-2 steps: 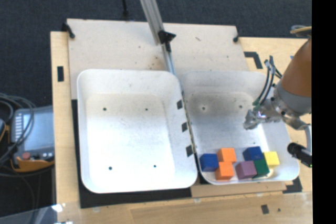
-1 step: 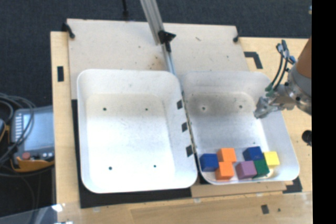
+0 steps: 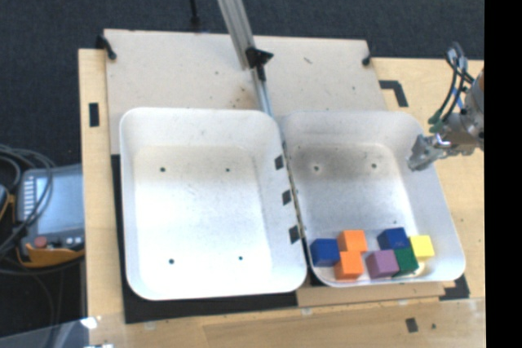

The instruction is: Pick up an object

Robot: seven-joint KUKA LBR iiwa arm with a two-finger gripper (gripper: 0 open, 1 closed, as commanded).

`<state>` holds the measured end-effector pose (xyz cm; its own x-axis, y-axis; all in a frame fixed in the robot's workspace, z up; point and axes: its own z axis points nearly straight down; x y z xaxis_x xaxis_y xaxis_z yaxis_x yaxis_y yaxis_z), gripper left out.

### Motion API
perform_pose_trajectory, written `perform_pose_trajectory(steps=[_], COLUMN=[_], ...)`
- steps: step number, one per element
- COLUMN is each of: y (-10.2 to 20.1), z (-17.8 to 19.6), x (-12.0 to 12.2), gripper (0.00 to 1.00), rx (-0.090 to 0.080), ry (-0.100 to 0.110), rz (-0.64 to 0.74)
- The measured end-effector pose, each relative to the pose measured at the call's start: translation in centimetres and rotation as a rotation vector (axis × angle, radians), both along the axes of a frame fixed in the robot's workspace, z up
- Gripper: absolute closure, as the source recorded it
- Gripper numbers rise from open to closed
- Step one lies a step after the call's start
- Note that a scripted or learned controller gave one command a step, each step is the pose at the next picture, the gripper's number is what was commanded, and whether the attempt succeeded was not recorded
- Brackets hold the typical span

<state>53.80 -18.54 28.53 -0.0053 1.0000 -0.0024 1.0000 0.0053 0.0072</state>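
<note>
We've got loads of open floor in the left bin (image 3: 204, 200), and the upper half of the right bin (image 3: 359, 175) is bare too, so coming down there is easy. The tight spot is the right bin's near edge, where the blocks (image 3: 371, 253) sit bunched in a row, touching each other and pressed close to the rim, with barely any gap for fingers. The slanted metal rail (image 3: 232, 8) crosses above the back of the bench, ending near where both bins meet.
</note>
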Motion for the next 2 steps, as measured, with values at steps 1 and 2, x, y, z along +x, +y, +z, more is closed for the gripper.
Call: perform_pose_trajectory(steps=[1,2], y=[6.0,10.7], z=[-0.3,-0.3], x=[-0.3,-0.4], gripper=[1.00,1.00], rx=[0.003,0.003], ry=[0.005,0.007], rz=[0.002,0.001])
